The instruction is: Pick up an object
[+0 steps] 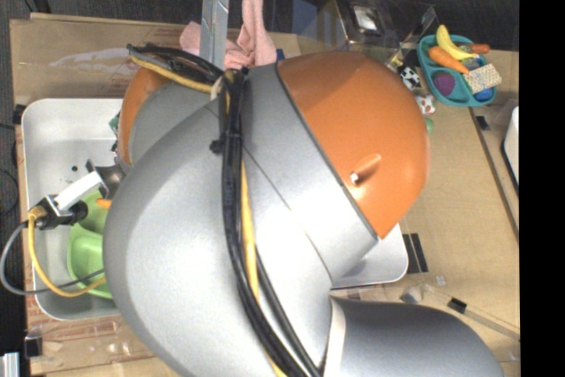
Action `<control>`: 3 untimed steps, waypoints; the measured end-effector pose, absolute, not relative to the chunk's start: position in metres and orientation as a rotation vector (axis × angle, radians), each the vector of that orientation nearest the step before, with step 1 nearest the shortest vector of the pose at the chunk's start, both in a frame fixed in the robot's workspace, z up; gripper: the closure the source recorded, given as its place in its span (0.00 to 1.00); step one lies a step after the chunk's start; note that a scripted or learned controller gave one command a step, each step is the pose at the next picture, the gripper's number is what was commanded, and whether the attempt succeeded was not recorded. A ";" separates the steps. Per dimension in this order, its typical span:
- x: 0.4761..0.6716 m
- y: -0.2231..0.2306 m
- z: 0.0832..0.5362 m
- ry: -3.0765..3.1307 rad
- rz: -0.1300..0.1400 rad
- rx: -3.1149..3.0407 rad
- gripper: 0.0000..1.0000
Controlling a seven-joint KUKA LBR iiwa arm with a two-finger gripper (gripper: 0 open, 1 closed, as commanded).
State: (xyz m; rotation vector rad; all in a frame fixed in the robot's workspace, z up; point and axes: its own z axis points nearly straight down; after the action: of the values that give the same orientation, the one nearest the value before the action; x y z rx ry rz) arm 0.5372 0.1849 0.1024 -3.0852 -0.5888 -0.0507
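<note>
Grey and smooth, the arm bulked over the near bench, its glossy orange band doming above. We judged it mid-reach into the left bin, with the gripper low beside a rounded lime-green object. Whether it was open or closed we could not tell. Next, it needed a square closing on that shape. Farther off lay a limp pink cloth and a blue bowl.
</note>
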 end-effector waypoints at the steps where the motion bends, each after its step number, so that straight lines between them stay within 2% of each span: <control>1: 0.622 0.218 0.091 -0.617 0.001 -3.078 0.00; 2: 0.524 0.222 0.101 -0.830 -0.059 -3.031 0.00; 3: 0.581 0.148 0.097 -0.323 0.002 -3.124 0.00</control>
State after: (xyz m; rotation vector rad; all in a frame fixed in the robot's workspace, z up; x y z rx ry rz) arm 0.5809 0.1480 0.0967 -3.1242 -0.3232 0.0021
